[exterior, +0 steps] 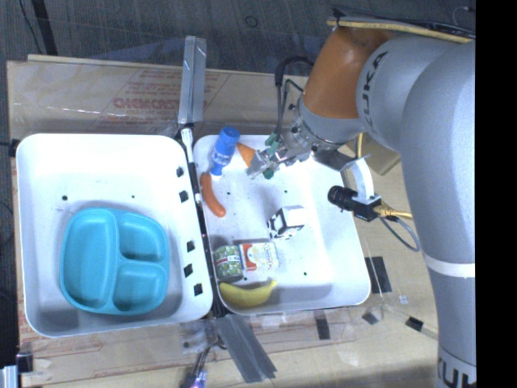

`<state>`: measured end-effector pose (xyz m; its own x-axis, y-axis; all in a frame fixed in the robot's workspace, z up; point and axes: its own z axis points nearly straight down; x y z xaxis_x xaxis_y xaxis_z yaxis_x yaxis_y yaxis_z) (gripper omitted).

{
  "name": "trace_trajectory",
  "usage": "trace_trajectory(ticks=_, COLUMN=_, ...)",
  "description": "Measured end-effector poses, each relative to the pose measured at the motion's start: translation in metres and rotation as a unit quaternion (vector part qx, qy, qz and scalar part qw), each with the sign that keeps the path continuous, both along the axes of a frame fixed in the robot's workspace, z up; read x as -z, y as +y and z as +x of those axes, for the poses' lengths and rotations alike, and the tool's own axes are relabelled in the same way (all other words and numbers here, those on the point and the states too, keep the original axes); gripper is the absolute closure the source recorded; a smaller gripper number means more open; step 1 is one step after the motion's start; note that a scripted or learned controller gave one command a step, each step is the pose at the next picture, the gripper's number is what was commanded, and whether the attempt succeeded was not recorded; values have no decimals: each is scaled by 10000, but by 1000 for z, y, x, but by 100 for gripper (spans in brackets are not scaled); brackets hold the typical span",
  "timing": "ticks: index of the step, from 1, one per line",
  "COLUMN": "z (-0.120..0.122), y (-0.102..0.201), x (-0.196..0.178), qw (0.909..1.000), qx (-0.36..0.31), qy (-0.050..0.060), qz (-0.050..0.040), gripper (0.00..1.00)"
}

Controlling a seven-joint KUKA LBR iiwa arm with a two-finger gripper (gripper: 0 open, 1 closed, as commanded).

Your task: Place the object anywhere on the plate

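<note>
While hand hovers over right bin | grip unreadable | carrot half-hidden behind it

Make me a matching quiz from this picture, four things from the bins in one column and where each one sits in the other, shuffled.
Things:
1. blue plate
2. banana
3. blue bottle
4. hot dog

Places:
A. top-left corner of the right bin
B. left bin
C. bottom edge of the right bin
D. along the right bin's left wall, just below the bottle

Pairs: 1-B, 2-C, 3-A, 4-D
</note>
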<state>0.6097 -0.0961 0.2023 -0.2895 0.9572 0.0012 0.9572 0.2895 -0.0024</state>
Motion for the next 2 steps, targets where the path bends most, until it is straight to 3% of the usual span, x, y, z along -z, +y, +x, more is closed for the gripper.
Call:
trace_trajectory(ticks=1, z=-34, y=95, x=12, qw=9999, qx=-140, qy=13, qz=-3, gripper=100)
trace_trajectory(ticks=2, z=-78, y=162, x=11, qw=10000, qx=-19, qy=4, qz=-2, gripper=100)
